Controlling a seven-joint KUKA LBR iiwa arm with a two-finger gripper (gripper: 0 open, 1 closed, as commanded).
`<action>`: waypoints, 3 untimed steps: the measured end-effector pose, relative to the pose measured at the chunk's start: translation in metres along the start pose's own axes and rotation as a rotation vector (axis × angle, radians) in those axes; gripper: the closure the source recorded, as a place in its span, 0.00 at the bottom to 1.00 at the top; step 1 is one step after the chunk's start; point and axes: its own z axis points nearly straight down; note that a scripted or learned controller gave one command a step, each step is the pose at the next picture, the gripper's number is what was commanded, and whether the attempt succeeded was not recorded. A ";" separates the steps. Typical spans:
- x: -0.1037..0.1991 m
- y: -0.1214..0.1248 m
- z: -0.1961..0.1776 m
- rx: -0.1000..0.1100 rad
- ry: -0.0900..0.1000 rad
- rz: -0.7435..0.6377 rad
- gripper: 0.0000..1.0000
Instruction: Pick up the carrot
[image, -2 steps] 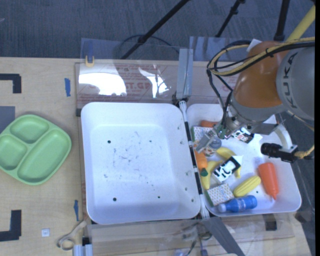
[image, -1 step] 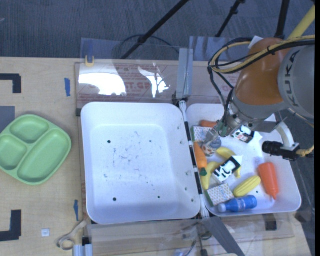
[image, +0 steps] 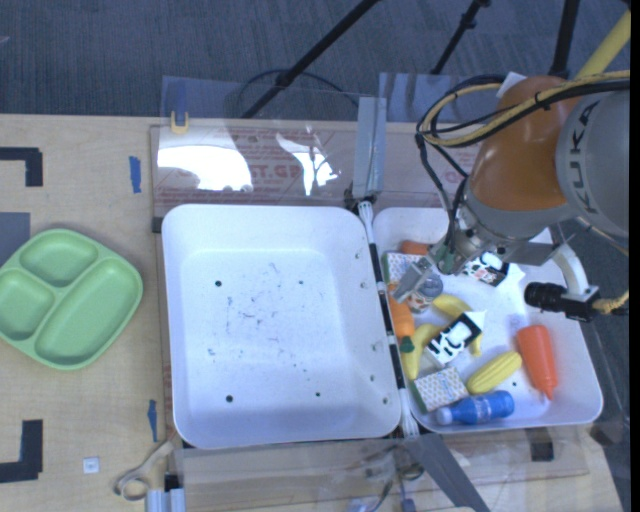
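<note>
Carrot (image: 539, 358): orange, tapered, lying in right bin (image: 585, 395); tool (image: 420, 283) spread unclear.

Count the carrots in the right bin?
2 likely: carrot near the bin's right wall, orange piece by the left wall under the gripper. Clutter may hide others.

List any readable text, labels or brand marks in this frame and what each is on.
"KUKA", partly cut off, on the grey arm at the right edge.
Reddish print on the clear sheet behind the left bin: washed out by glare, unreadable.
Black marks on the white card in the right bin: look like letters, too blurred to read.
Blue bottle: no label legible.
</note>
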 end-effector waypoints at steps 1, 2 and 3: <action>-0.015 -0.014 -0.006 -0.001 -0.002 -0.044 0.00; 0.036 -0.039 0.009 0.002 0.002 -0.105 0.00; 0.038 -0.014 0.008 -0.002 -0.001 -0.484 0.00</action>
